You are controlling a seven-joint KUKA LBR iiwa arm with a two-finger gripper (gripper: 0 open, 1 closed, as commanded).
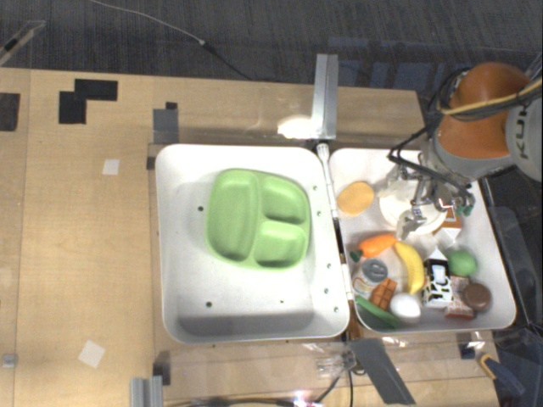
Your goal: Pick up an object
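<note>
My gripper [430,214] hangs over the upper part of the right bin [501,270], below the arm's orange band [484,113]. Its fingers stand apart, open, and I see nothing between them. Under and just left of it lies a white object [392,203]. Around it in the same bin are a round orange piece [355,197], a carrot [377,244], a banana [411,266], a green ball [462,263], a white egg [405,307], a black-and-white box [437,283] and a brown round piece [476,295].
The left bin [182,303] holds a green divided plate [257,217]. A grey disc [374,270] and a green item [374,314] lie at the right bin's front left. A metal post [326,96] stands behind the two bins.
</note>
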